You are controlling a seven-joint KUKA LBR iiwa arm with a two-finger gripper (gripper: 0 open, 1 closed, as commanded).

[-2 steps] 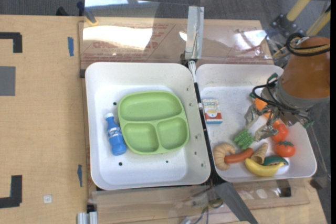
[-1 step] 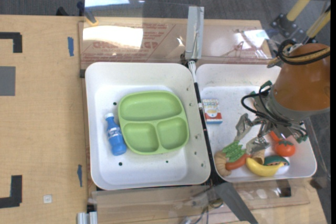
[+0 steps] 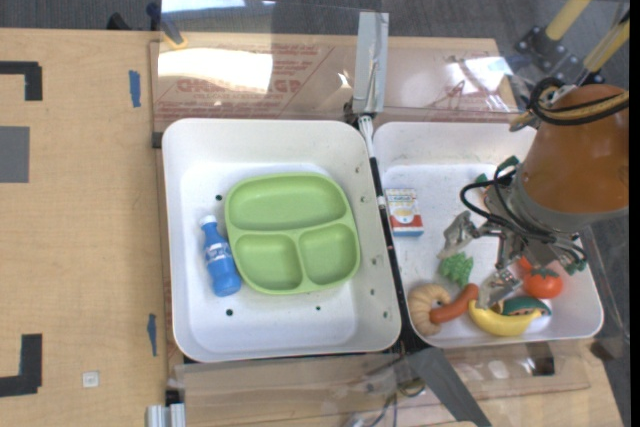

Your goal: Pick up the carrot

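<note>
Our hand [image 3: 508,267] hangs low over the right bin [image 3: 440,165], among the toy food at its near end. We cannot tell how wide it stands or whether it has anything, since the wrist hides much of it. The carrot [image 3: 520,273] appears to be the small orange piece directly beneath, crowded by the tomato [image 3: 545,284] and banana [image 3: 505,318]. To grasp well, we judge we should align with the carrot's long axis, descend straight, and close gently so the neighbours are not caught. The broccoli [image 3: 457,267] and sausage [image 3: 455,305] lie just left; the green plate [image 3: 290,233] sits in the left bin [image 3: 190,155].
</note>
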